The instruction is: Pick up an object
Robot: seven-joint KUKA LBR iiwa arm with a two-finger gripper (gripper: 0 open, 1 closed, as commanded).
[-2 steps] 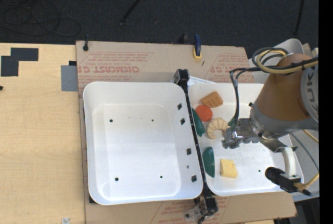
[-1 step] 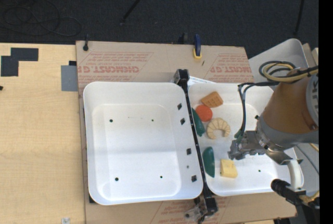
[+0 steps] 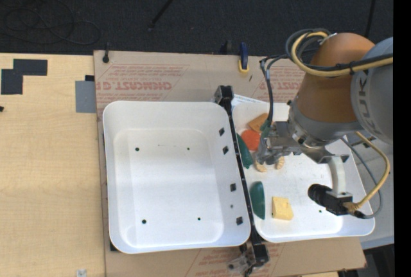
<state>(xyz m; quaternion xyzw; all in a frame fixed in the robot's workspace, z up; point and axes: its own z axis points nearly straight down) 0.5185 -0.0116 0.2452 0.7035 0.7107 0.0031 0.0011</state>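
Claw (image 3: 270, 164) low in right bin (image 3: 359, 225), beside orange object (image 3: 251, 139).

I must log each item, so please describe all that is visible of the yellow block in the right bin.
The yellow block is a small pale yellow piece, roughly square, looking like foam or sponge. It lies flat on the floor of the right bin, near its front edge, just right of a dark green object, apart from the gripper.

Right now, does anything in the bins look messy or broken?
Nothing looks broken or spilled. The toys are all crowded in the right bin: a yellow block, green pieces by the divider, orange ones near the gripper.
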